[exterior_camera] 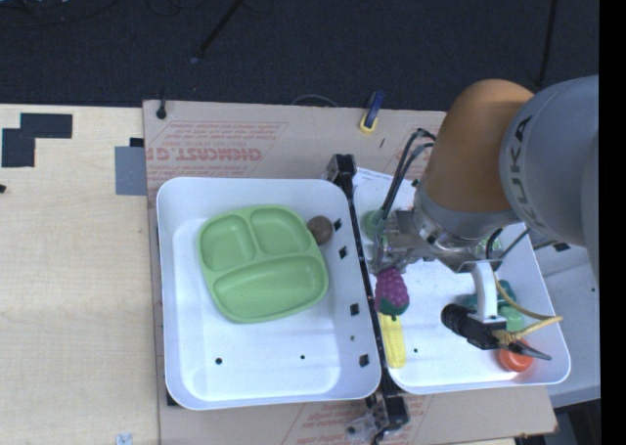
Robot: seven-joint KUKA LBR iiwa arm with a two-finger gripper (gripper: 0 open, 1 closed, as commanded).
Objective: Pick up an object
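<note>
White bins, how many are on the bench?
2. The left bin holds a green plate; the right bin beside it holds toys, partly under the arm.

My pale wooden bench (68, 287) bears a brown cardboard sheet (245, 145); two shallow white plastic bins (186, 335) sit side by side on it.
</note>
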